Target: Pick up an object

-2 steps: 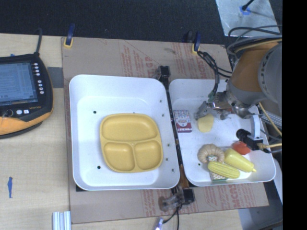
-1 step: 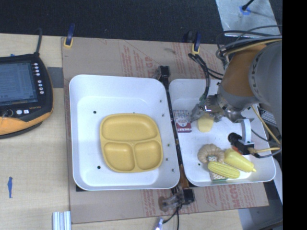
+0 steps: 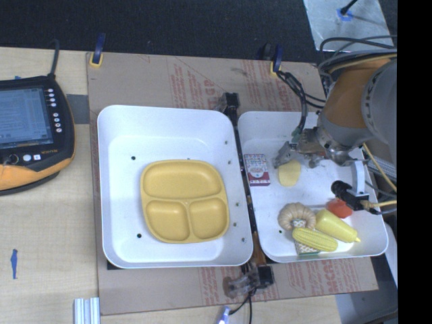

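Approach step: my gripper (image 3: 291, 155) hangs in the right bin (image 3: 266, 245), just above a pale yellow piece (image 3: 289, 174); grip state unreadable. Next: descend squarely, close on it

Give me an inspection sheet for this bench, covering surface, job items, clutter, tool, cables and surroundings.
Surface: brown board bearing left bin and right bin.
Job's things: yellow divided tray in left bin; small red-white packet, pale yellow piece, corn cob, yellow pepper, tan ring-shaped toy in right bin.
Clutter: nothing seen.
Tool: over right bin, above the pale piece.
Cables: black leads beside arm.
Surroundings: pendant at left.
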